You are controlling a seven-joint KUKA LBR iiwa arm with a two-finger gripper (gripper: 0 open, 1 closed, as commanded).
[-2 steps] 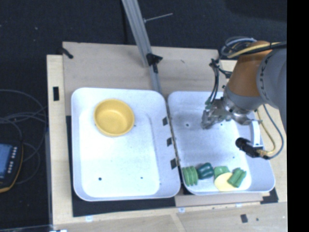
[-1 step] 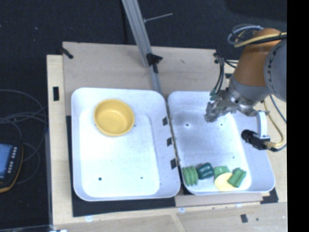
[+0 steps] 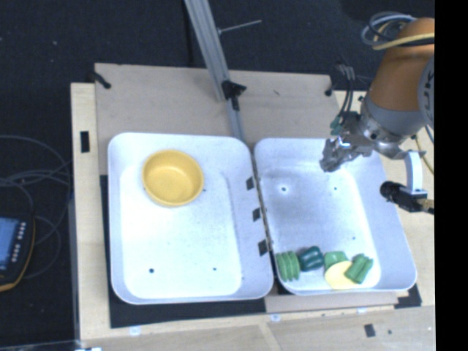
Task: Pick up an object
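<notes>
Arm (image 3: pixel 398 79) enters from the right, orange band up top, grey wrist angled down and left; gripper (image 3: pixel 333 159) hangs over the upper part of the right bin (image 3: pixel 391 218), near its back wall, well apart from the objects; fingers point downward at the bin floor; cannot tell whether the fingers are spread or pressed together, too dark and small; nothing seen between them.

Two white bins side by side on the table (image 3: pixel 292 101); left bin (image 3: pixel 183 269) has one yellow bowl (image 3: pixel 173 178), upright, in its upper left part.

Right bin objects all bunched along the front edge: one ribbed green piece (image 3: pixel 287 265) at the left of the row; one dark teal piece (image 3: pixel 311 258) just beside it, touching or nearly so; one small green piece (image 3: pixel 334 257) next; one pale yellow round piece (image 3: pixel 338 275) at the front; one green piece (image 3: pixel 359 268) tilted, resting against the yellow one; five objects counted, four greenish and one yellow.

One grey metal rail (image 3: pixel 208 42) runs diagonally from the top toward the gap between the bins; one handheld pendant (image 3: pixel 13 247) with a blue screen at the far left, off the table.
</notes>
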